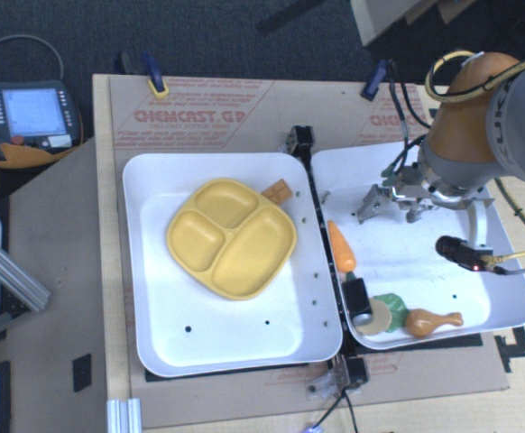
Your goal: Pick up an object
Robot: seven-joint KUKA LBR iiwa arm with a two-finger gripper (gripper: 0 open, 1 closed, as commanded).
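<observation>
My gripper hangs over the right white bin, fingers spread, nothing between them. The orange plastic carrot lies by the left wall, with a black block, green roll and tan drumstick clustered below. A yellow divided plate sits in the left bin.

Grey arm with an orange band, yellow and black cables looping off it, metal gripper
</observation>
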